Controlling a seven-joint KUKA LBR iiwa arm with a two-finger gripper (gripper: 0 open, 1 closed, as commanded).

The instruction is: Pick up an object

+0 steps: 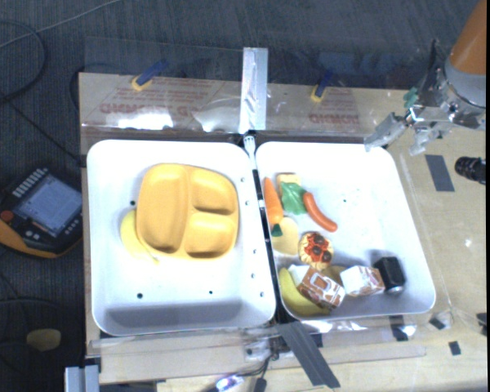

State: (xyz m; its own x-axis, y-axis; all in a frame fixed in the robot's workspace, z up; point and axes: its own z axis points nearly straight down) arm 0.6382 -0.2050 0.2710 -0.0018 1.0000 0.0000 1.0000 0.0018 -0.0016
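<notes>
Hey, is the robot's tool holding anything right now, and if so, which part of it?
Nothing is held. The tool is above the top right corner of the right bin, with nothing between its fingers, away from the toys.

Even overhead light washes the white bins (335, 158) nearly to glare, a clear sheet (229, 104) on the counter (449, 235) gleams, shadows stay faint, and detail is soft.
</notes>
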